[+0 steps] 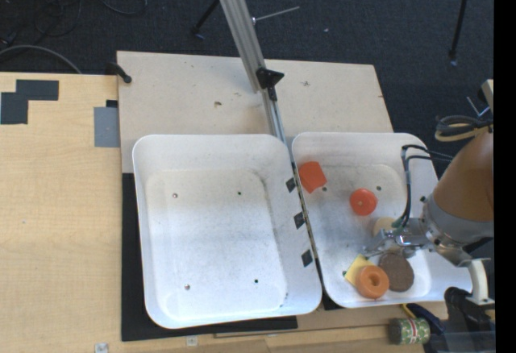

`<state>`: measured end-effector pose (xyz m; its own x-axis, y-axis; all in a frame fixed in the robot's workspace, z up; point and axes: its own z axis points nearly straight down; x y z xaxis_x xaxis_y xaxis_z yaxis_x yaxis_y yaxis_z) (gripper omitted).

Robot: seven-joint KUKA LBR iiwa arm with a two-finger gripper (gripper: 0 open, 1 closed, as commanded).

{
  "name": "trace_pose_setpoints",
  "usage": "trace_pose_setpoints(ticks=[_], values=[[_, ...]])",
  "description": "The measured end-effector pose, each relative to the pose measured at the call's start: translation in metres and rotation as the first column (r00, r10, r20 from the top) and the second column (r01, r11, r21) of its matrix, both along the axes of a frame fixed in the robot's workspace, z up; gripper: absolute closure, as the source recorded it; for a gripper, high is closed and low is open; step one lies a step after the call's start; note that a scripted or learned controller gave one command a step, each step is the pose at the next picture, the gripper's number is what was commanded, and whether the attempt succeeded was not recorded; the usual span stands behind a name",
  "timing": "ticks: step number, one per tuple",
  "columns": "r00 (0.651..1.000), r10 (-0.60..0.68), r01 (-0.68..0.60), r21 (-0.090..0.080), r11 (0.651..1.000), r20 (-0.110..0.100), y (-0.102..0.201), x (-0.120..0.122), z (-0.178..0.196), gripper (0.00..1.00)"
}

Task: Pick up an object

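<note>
- Nearest to us in the right bin [419,151], we see an orange ring-shaped piece [372,281] lying at the near wall, touching a small yellow piece [355,269] on its left.
- Just right of the ring we see a dark brown round object [397,272], flat on the bin floor.
- Above that brown object we find the gripper [385,242], reaching in from the right, its metal tip low over the bin floor; we cannot tell how its jaws stand, and we see nothing held in them.
- Behind the gripper, the grey arm with its orange band [470,182] covers the bin's right side.
- A pale object [383,225] sits just beyond the gripper, partly hidden.
- Farther back we see a small orange-red cylinder [364,201] standing alone mid-bin.
- Farther still, an orange block [312,176] lies by the bin's left wall.
- The left bin [153,151] sits beside it, touching along the shared edge.
- At the far side, a slanted aluminium rail [239,17] rises from the bench [193,89].
</note>
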<state>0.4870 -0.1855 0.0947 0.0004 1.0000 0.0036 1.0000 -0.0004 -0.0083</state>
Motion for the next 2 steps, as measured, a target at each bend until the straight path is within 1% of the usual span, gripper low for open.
trace_pose_setpoints(ticks=[1,2], values=[[1.0,-0.005,0.005,-0.001,1.0,0.004,-0.002,0.0,0.013,1.0],[1.0,-0.007,0.007,-0.004,1.0,0.009,-0.008,-0.001,0.056,1.0]])
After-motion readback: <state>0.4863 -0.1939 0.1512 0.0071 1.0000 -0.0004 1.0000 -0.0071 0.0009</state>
